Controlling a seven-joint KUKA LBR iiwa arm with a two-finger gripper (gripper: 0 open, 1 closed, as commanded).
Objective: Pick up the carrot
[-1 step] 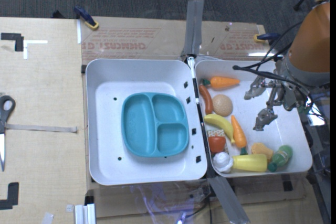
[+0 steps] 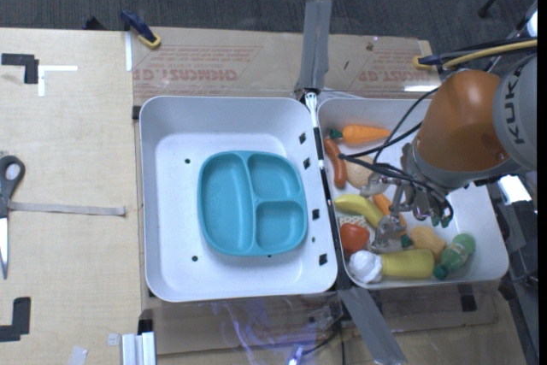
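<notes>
The carrot (image 2: 365, 133) is orange with a green top and lies flat along the far wall of the right bin (image 2: 490, 209). My gripper (image 2: 391, 228) hangs low over the crowded middle of that bin, nearer the front than the carrot and well apart from it. It sits among a yellow banana (image 2: 357, 206), a red piece (image 2: 353, 235) and a tan piece (image 2: 427, 239). The orange wrist band (image 2: 461, 122) hides part of the bin behind it.
The left bin (image 2: 162, 184) holds a teal divided plate (image 2: 253, 203). The right bin also holds an orange-red sausage shape (image 2: 335, 165), a white garlic (image 2: 366, 267), a long yellow piece (image 2: 407, 263) and a green bottle (image 2: 453, 256). Scissors (image 2: 7, 184) lie on the bench at far left.
</notes>
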